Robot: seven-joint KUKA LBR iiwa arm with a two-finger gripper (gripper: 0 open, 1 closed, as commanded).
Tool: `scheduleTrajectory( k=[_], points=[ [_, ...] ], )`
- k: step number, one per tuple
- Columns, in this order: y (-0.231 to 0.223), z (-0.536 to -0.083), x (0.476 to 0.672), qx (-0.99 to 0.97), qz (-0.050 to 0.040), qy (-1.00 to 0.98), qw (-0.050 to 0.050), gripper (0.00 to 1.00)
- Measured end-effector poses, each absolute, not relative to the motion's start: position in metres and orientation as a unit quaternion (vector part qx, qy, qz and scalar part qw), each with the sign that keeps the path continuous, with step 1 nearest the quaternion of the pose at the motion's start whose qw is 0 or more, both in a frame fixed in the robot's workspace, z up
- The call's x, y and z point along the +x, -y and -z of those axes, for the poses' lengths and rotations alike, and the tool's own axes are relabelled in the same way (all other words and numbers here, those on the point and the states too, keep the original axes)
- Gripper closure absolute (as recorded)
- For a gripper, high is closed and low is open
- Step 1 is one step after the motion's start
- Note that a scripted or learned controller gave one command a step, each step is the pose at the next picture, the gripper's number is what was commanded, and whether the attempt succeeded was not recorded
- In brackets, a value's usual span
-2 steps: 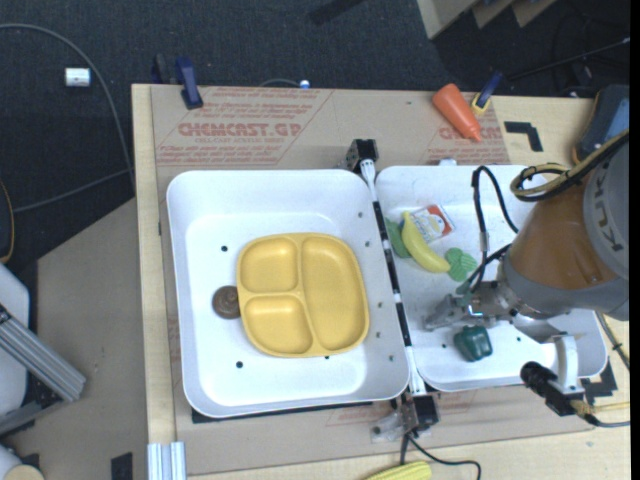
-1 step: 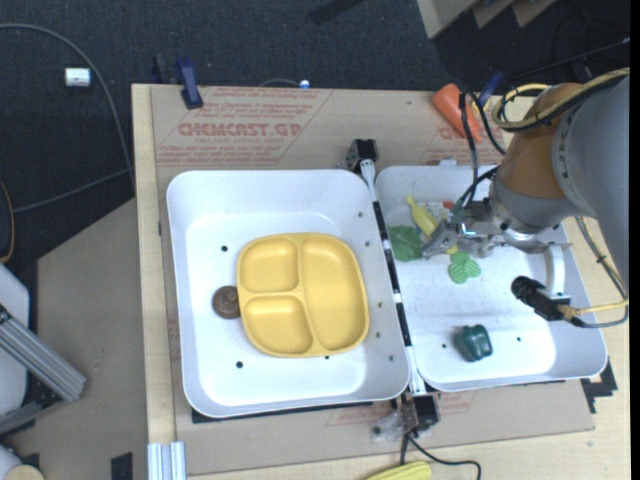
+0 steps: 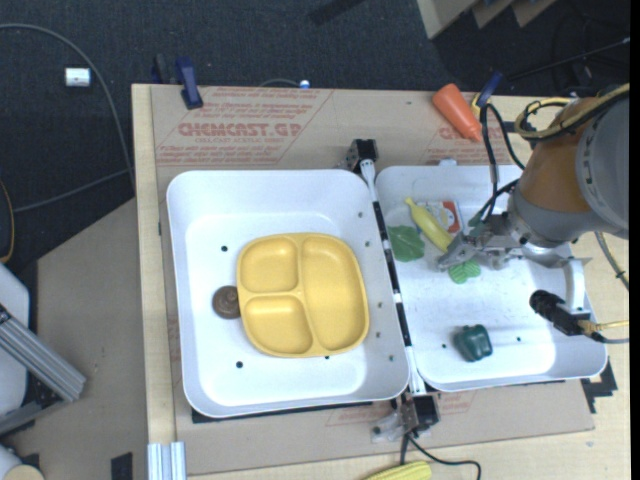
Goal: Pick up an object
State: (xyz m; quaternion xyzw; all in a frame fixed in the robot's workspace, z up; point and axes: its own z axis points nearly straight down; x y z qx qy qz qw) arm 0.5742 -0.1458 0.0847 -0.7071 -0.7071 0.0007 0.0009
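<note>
My gripper (image 3: 463, 254) is low in the right bin (image 3: 530, 363), near its middle, at the end of the grey arm that reaches in from the right. A small light green piece (image 3: 461, 274) lies right below its tip, touching or nearly touching it. A yellow banana-shaped toy (image 3: 430, 224) lies just up-left of the gripper, with a flat green piece (image 3: 405, 242) beside it near the bin's left wall. A dark green block (image 3: 473, 342) rests near the front of the bin.
The left bin (image 3: 200, 228) holds a yellow divided plate (image 3: 300, 294) and a small brown round object (image 3: 226, 301) at the plate's left side. An orange object (image 3: 456, 112) lies on the bench behind the right bin. Black cables hang over that bin's back right.
</note>
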Motion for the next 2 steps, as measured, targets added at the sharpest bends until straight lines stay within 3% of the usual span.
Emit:
scheduleTrajectory(
  k=[1,2],
  points=[
    [0.110,-0.085,0.616,-0.706,0.0003,0.708,-0.001,0.00],
    [0.110,-0.096,0.616,-0.706,-0.0008,0.708,-0.001,1.00]
  ],
)
